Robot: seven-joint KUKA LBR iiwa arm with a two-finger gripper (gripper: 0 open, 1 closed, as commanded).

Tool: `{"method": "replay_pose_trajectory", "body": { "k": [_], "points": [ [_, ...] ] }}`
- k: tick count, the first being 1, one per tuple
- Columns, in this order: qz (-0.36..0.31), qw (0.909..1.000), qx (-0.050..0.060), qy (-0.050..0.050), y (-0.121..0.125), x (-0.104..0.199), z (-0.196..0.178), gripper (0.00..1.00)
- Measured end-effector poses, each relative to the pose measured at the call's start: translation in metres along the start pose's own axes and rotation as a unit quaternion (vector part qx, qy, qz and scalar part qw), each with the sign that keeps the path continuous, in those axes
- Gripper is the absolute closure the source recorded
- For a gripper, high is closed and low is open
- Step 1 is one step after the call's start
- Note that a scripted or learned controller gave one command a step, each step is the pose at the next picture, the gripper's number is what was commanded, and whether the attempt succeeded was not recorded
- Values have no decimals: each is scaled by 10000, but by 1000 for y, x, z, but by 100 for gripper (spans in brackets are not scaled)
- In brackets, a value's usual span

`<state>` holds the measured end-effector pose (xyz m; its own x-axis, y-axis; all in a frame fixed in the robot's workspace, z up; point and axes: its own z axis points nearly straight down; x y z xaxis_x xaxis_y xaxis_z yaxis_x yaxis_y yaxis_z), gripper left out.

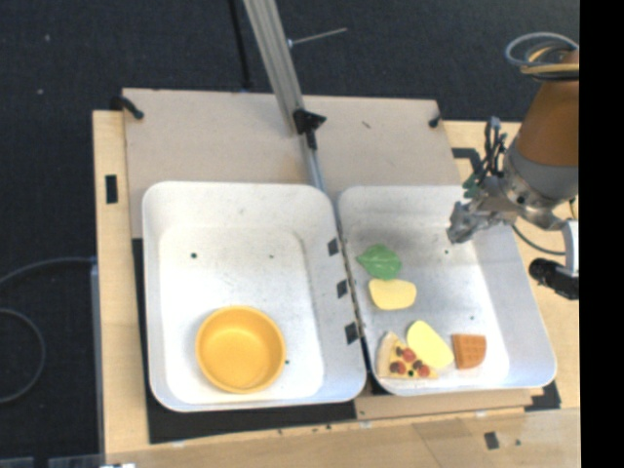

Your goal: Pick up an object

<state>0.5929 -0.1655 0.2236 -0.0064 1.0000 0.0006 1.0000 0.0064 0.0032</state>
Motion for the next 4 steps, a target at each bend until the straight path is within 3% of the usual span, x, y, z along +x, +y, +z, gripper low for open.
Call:
{"method": "replay_pose_trajectory", "body": {
  "k": [4],
  "points": [
    [13, 10000, 14, 4, -45, 210, -32, 100]
  ]
}}
